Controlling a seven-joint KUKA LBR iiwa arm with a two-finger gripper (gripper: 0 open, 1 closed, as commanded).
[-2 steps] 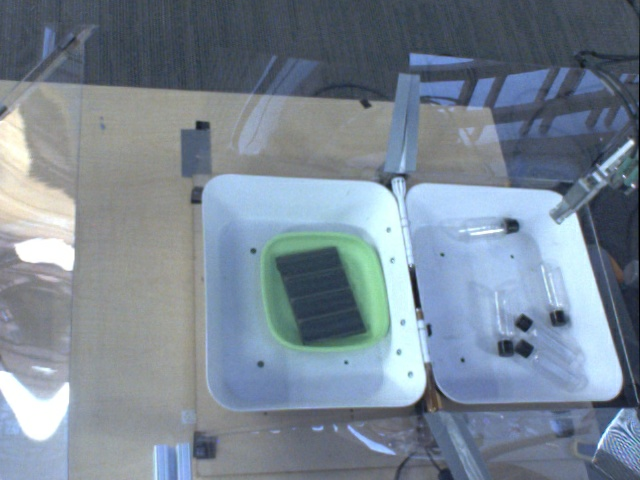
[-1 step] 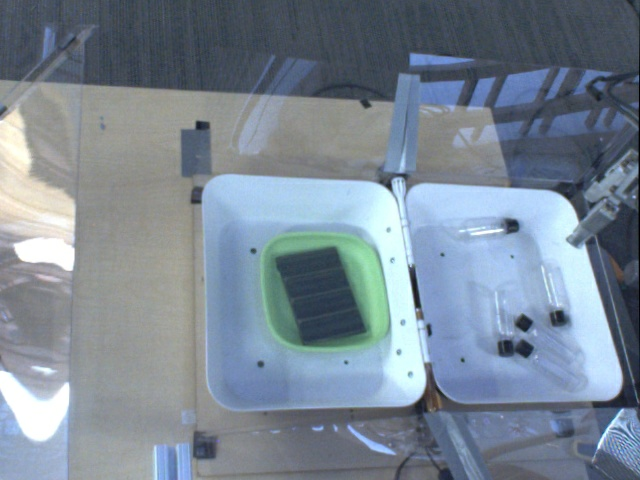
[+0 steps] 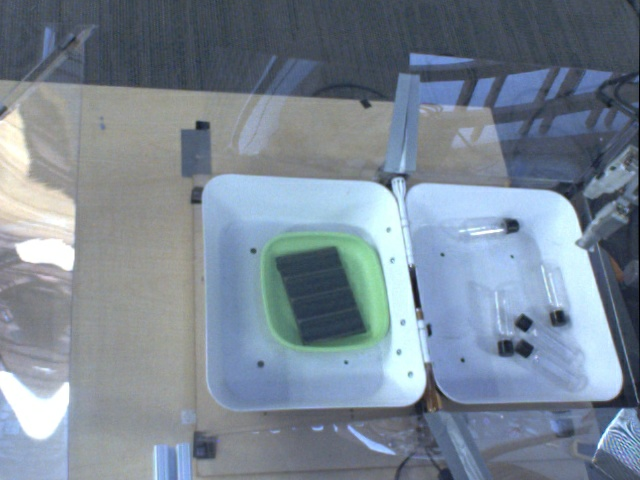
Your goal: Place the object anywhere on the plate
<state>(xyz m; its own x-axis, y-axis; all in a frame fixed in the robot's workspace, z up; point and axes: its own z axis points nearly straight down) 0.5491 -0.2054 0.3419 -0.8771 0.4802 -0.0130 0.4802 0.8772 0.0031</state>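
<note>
A lime-green square plate [image 3: 272,293] sits in the middle of the left white bin [image 3: 225,298]. On the plate lies a dark grey ridged rectangular block [image 3: 320,295], turned a little at an angle. Several clear tubes with black caps lie in the right bin [image 3: 445,368], among them one near the back [image 3: 487,230] and one near the right wall [image 3: 553,298]. My gripper [image 3: 604,211] shows as pale metal parts at the right edge of the view, just outside the right bin's far right corner, with nothing seen in it.
Loose black caps [image 3: 513,347] lie in the right bin's front half, next to another clear tube [image 3: 562,358]. A grey metal post [image 3: 403,128] stands behind the seam between the bins. Clear plastic sheeting covers the bench on the left.
</note>
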